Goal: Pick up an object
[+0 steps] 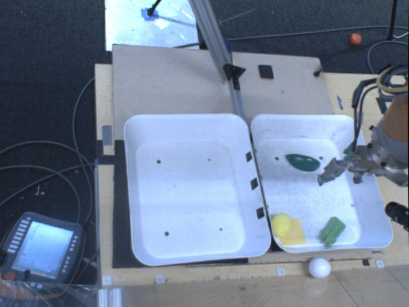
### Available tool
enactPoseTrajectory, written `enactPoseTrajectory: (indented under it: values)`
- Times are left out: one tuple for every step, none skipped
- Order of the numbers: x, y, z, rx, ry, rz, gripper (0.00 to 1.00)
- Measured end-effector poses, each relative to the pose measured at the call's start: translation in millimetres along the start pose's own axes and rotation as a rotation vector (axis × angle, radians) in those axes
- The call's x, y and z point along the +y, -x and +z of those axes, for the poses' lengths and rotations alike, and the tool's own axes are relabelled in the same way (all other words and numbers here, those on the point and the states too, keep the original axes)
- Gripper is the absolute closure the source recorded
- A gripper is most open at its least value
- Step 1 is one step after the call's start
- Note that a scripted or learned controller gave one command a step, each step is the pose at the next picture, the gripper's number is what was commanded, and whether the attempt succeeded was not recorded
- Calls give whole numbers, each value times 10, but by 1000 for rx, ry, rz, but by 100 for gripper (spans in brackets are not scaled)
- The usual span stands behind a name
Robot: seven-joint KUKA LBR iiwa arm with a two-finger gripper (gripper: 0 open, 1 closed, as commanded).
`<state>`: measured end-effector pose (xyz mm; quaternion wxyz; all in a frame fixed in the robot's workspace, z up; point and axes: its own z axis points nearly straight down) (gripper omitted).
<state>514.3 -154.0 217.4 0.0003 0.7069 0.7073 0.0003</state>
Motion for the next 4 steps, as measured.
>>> enactPoseTrajectory:
  values:
    - [232,-672,1171,2,-8,-4,0]
    - [287,-55,-985,-2,8,2,0]
    - [379,180,-123,0,0,0,0]
    - [384,181,-232,0,1,0,100]
